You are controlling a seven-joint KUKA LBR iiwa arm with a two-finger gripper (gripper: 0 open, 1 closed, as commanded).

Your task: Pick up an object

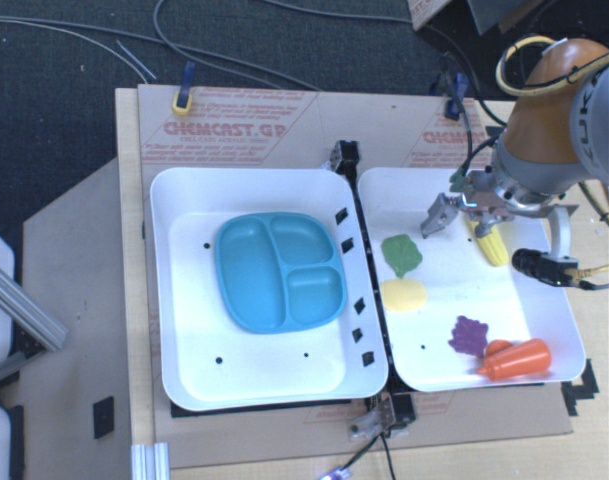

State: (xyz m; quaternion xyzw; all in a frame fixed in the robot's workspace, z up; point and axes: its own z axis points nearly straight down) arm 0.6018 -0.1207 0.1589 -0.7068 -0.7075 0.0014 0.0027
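Note:
My gripper (456,218) hangs over the back of the right bin (554,318), open, with nothing between its fingers. Just right of it lies a yellow corn-like piece (491,246), close to one finger. A green leafy piece (401,254) sits in front and to the left, with a yellow lemon-shaped piece (403,294) below it. Nearer the front of the bin are a purple piece (469,335) and an orange carrot (514,359).
The left bin (184,348) holds a blue divided plate (280,270). A black divider (358,258) runs between the bins. Cables and a black connector (544,266) hang by the arm at the right bin's far edge.

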